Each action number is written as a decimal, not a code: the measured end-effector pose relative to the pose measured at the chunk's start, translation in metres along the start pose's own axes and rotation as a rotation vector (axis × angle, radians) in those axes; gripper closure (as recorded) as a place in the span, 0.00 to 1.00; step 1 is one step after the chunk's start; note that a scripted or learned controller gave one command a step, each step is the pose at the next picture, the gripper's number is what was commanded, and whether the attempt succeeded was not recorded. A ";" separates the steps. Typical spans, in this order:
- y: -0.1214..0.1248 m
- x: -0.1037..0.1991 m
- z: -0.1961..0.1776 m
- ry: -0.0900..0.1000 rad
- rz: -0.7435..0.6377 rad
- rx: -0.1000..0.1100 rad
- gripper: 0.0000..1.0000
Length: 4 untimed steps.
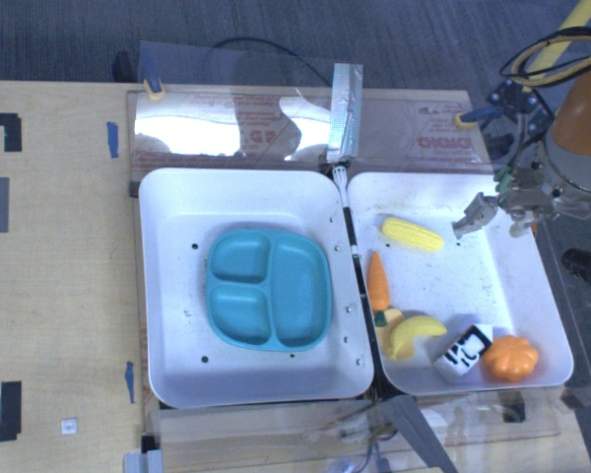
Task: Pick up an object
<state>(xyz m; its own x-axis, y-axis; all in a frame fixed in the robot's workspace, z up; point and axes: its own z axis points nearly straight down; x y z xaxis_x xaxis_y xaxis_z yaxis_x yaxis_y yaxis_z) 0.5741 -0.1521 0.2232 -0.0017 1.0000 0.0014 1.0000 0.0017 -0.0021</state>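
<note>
Gripper (488, 215): over right bin's (542, 264) far right edge, jaws apart, holding nothing, poised to descend.
Corn cob (412, 234): nearest target, near far edge.
Carrot (377, 281), banana (414, 333), orange fruit (511, 358): along left and near edges.
Left bin (167, 264): blue divided plate (270, 289), centred.

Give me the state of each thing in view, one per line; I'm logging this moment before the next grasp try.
gripper: over the right bin's far edge, holding nothing.
corn cob: lying flat, untouched.
carrot: lying flat beside the divider.
banana: lying in the right bin.
black-and-white block: tilted, next to the small pumpkin.
small pumpkin: sitting in the near corner.
blue divided plate: lying flat in the left bin, compartments bare.
</note>
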 end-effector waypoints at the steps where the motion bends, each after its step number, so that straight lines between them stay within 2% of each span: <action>1: 0.044 0.044 0.094 0.002 -0.118 0.008 0.00; 2: 0.066 0.032 0.136 -0.003 -0.125 -0.008 0.00; 3: 0.068 0.032 0.124 -0.005 -0.125 -0.013 1.00; 4: 0.069 0.101 0.032 -0.002 -0.194 -0.015 1.00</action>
